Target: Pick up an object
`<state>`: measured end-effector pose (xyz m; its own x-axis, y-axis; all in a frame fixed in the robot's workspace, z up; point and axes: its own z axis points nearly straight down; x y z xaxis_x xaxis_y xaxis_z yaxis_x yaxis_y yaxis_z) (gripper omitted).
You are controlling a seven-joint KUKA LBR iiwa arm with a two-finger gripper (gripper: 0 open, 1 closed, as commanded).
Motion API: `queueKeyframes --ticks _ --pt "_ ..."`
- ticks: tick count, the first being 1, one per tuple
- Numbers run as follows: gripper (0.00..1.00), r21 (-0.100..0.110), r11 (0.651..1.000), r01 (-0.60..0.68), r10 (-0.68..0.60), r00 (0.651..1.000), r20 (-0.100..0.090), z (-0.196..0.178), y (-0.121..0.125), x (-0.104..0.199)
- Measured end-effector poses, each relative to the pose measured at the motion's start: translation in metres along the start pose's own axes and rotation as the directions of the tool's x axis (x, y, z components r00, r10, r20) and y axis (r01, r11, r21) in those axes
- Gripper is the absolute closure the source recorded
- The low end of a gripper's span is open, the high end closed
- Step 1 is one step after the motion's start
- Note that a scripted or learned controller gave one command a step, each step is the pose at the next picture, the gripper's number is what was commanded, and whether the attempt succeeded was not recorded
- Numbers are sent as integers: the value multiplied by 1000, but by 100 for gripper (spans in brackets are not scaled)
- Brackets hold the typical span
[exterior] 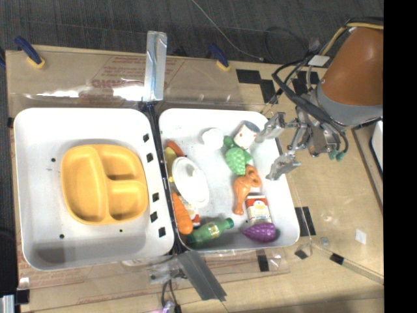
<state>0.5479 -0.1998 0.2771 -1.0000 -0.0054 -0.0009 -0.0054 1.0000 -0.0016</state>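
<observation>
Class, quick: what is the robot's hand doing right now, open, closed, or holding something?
Hand: open, holding nothing, over the right bin's right edge.

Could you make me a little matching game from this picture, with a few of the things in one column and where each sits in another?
Things:
1. yellow divided plastic tray
2. purple toy grape bunch
3. green toy bottle
4. two-finger gripper

Places:
A. front right corner of the right bin
B. over the right rim of the right bin
C. middle of the left bin
D. front edge of the right bin, beside an orange toy carrot

Pairs: 1-C, 2-A, 3-D, 4-B
</observation>
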Motion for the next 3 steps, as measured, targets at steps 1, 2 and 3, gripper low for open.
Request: queueKeyframes --ticks 1,2,3 --pt "0 -4 994 -113 113 994 -10 134 6 0" --pt "0 -2 997 -78 78 997 -2 185 8 -13" --pt "100 0 998 -69 69 998 4 173 10 -16"
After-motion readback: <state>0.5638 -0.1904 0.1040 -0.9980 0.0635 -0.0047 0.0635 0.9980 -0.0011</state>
